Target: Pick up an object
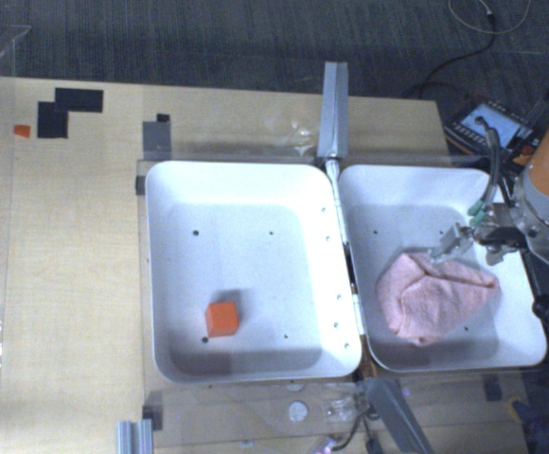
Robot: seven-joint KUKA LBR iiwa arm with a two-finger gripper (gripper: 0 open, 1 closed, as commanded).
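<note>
1. I see a crumpled pink cloth lying in the right bin, toward its near side.
2. My gripper sits at the cloth's upper edge; I cannot tell how its fingers stand.
3. An orange block rests in the left bin, near its front-left corner.
4. Both bins sit side by side on the wooden desk.

A pale wooden table bears black patches at its far left; dark carpet lies beyond.
</note>
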